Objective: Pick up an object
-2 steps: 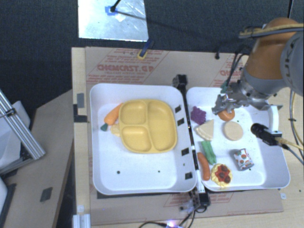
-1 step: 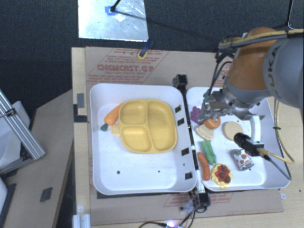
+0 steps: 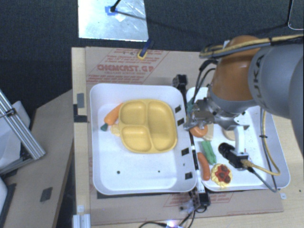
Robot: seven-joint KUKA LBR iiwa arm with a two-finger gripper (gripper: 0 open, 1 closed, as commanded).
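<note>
The right bin [image 3: 280, 175] holds a small group of toy foods, and these are the things that can be picked; near its left wall lies a green piece [image 3: 208, 151], long and a little ridged, like a pea pod; just below it lies an orange-red sausage [image 3: 204, 166], smooth and rounded at both ends; beside the sausage sits one small yellow plate of spaghetti [image 3: 221, 174] with red sauce on top, round and bumpy; higher up, under the wrist, one orange and white piece [image 3: 199, 130] shows partly, and I cannot tell what it is; a pale flat piece [image 3: 229, 135] lies to its right, also half hidden.

The gripper [image 3: 195, 120] hangs low over the left part of this bin, close above the orange and white piece; its metal parts are grey and shiny, but how it is set, and whether it has hold of anything, I cannot tell, because the wrist covers it; the arm [image 3: 280, 80] is smooth grey with an orange band [image 3: 232, 77]; black and yellow cables [image 3: 266, 167] run along it.

The left bin [image 3: 137, 182] is white, shallow, with rounded corners; in it lies one yellow tray [image 3: 145, 126] of glossy plastic with three compartments; one orange carrot [image 3: 112, 114] with a green tip lies touching the tray's left edge.

Both bins, two in number, stand on brown cardboard [image 3: 126, 65] with red print; one square silver sheet [image 3: 112, 12] lies behind on the dark floor.
</note>
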